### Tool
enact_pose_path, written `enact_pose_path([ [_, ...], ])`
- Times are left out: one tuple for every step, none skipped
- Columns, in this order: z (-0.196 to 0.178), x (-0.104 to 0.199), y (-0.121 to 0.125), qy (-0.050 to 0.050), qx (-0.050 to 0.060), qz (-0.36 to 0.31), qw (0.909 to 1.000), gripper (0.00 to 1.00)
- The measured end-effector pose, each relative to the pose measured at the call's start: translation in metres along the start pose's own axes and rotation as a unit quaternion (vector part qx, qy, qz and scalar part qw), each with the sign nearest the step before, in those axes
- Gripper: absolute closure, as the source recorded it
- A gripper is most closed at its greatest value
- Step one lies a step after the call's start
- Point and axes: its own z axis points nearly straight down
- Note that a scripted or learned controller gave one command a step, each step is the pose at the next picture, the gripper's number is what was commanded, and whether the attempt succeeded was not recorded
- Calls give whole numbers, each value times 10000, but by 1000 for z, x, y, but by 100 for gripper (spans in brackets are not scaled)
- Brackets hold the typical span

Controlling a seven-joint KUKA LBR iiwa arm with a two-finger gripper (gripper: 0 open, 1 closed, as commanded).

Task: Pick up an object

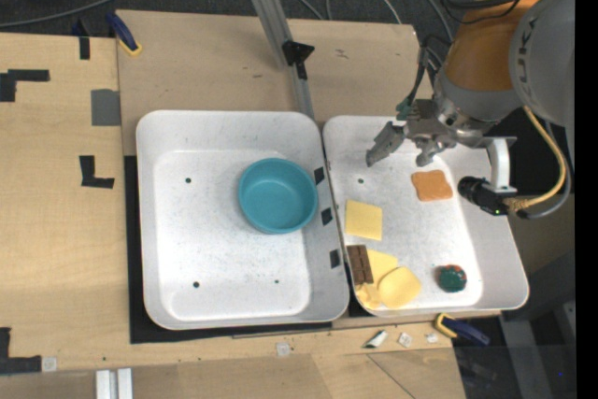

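The orange sponge (433, 187) lies in the right bin (486, 294), just below my gripper (404, 148) — my fingers spread, holding nothing. Further below — a yellow square (363, 220); left, a blue bowl (276, 194).

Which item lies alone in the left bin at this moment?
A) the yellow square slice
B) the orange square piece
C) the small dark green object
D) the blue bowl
D: the blue bowl sits by itself on the floor of the left bin, while the orange square piece, the yellow square slice and the small dark green object all lie in the right bin.
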Motion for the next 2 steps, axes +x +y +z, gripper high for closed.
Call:
enact_pose_path([
  [0,0,0,-1,-2,0,10000,0],
  [64,-1,-5,-3,29,4,10000,0],
])
